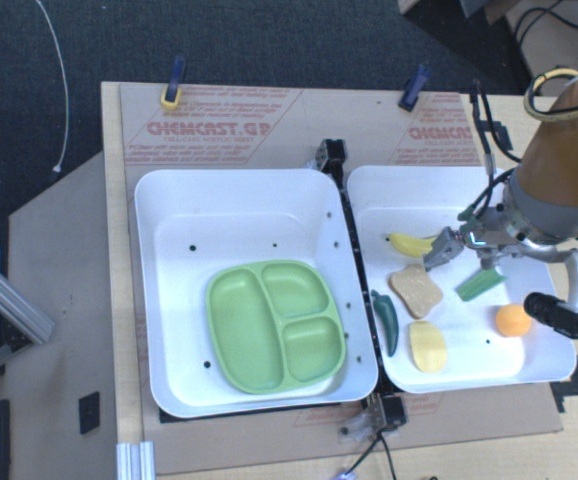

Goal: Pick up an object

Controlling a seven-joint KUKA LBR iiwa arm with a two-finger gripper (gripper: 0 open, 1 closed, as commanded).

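The right bin point(449, 183) holds several toy foods: a yellow banana point(412, 243), a tan bread slice point(416, 291), a green block point(480, 284), an orange point(513, 320), a pale yellow piece point(429, 347) and a dark green pepper point(385, 320) by the bin's left wall. My gripper point(466, 253) hangs over the bin's middle, open, just right of the banana and above the green block. Nothing sits between its fingers. The arm's body hides the bin's right part.
The left bin point(169, 218) holds a green divided plate point(274, 323). A black clamp point(331, 154) sits at the far end of the wall between the bins. Blue and yellow clips point(173, 86) pin the cardboard at the back.
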